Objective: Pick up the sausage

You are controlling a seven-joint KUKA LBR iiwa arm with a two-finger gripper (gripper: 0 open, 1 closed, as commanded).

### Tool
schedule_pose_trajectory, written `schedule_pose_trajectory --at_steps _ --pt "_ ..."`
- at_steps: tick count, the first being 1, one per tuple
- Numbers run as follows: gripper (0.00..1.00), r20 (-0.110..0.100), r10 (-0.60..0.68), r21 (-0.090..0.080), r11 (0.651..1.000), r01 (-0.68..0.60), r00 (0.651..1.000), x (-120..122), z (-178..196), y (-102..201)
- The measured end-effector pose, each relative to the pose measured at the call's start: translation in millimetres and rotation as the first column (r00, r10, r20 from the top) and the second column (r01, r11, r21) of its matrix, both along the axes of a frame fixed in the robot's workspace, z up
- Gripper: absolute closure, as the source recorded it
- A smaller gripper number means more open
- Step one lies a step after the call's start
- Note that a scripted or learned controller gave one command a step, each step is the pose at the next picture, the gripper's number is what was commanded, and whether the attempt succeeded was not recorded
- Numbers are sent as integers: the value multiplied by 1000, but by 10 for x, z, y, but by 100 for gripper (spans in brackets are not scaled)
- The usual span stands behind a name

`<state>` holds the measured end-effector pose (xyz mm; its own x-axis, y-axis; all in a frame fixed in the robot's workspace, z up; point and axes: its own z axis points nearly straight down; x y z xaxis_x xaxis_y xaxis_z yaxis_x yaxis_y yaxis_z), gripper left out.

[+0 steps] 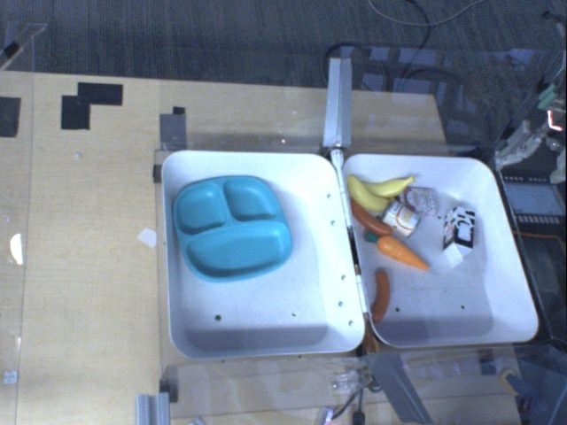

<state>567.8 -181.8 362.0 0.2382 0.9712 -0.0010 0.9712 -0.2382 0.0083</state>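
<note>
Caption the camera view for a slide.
Sausage lies by the right bin's left wall, near carrot and banana; blue tray in left bin.

place: robotics lab | signs: wooden bench with two white bins, loose cables, metal brackets

Two bins set side by side on bench. Left bin: plate with three parts placed in far left part. Right bin: banana laid at far left corner. Small jar tucked just beside banana. Carrot laid nearer than jar. Sausage laid nearest, by left wall. Small box placed right of jar, apart.
</note>
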Motion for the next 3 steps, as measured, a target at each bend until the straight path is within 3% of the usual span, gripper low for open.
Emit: schedule_pose_trajectory --at_steps 1,2,3 --pt "0 -1 -120 1 993 120 993 131 747 -84" --pt "0 -9 -275 3 961 275 961 297 -793 657" --pt "0 -8 -292 4 956 292 956 -162 -2102 1002"
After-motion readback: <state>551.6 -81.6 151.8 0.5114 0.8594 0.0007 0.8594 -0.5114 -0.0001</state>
